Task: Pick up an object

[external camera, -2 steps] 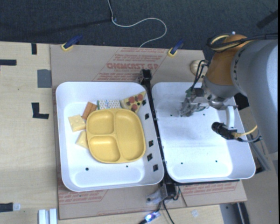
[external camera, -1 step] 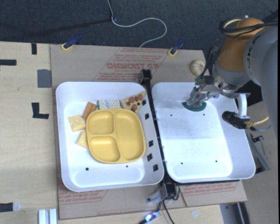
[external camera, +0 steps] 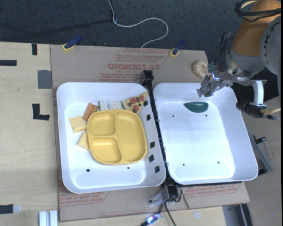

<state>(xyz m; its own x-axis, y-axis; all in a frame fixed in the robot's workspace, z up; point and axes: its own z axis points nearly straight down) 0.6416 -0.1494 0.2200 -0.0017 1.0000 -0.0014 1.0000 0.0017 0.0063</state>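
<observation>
A small dark green flat object point(external camera: 196, 107) lies near the back of the right bin point(external camera: 236, 168). My gripper point(external camera: 207, 89) hangs just above and behind it, over the bin's back rim, close to the green object but apart from it. A yellow divided plate point(external camera: 117, 136) lies in the left bin point(external camera: 70, 173). Beside the plate sit a tan cracker-like piece point(external camera: 77, 124), an orange-brown piece point(external camera: 90, 110) and a patterned pizza-like slice point(external camera: 136, 102).
The two bins sit on a cardboard sheet point(external camera: 132, 65) held by blue and yellow clips. A beige round item point(external camera: 199, 68) lies on the cardboard behind the right bin. A white cable point(external camera: 141, 25) loops across the dark floor at the back.
</observation>
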